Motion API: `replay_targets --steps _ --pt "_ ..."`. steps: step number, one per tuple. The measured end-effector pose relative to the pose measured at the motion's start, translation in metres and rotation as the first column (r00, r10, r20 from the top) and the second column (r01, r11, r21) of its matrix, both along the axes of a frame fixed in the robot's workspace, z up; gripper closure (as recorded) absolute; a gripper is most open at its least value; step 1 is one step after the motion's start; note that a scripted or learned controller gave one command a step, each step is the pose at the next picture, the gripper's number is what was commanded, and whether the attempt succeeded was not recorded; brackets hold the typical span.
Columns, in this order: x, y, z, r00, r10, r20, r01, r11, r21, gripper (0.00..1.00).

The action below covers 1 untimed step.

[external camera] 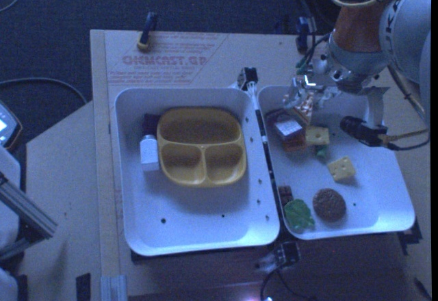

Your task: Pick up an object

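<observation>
Camera view, claw (302, 100) low over right bin (383, 214), by small box (288, 128)

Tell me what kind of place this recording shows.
Probably a robotics lab bench set up for grasping trials: a grey and orange arm reaches over two white bins holding toy food, such as a cheese wedge and a yellow divided plate.

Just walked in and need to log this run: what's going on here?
A robot arm reaches in from the right, its gripper low over the far end of the right bin, by a small box. Nothing is visibly held. That bin also has two cheese pieces, a cookie and a green item. The left bin holds a yellow tray and a small white bottle.
</observation>
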<state>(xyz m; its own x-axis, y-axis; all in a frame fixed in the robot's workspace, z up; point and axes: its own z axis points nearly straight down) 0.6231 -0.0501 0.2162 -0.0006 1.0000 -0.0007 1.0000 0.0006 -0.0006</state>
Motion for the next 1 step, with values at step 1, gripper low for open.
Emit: replay_targets --steps 1 --pt "-0.0150 -0.0020 0.0095 1.000 -0.002 -0.002 0.002 1.000 0.001 1.00"
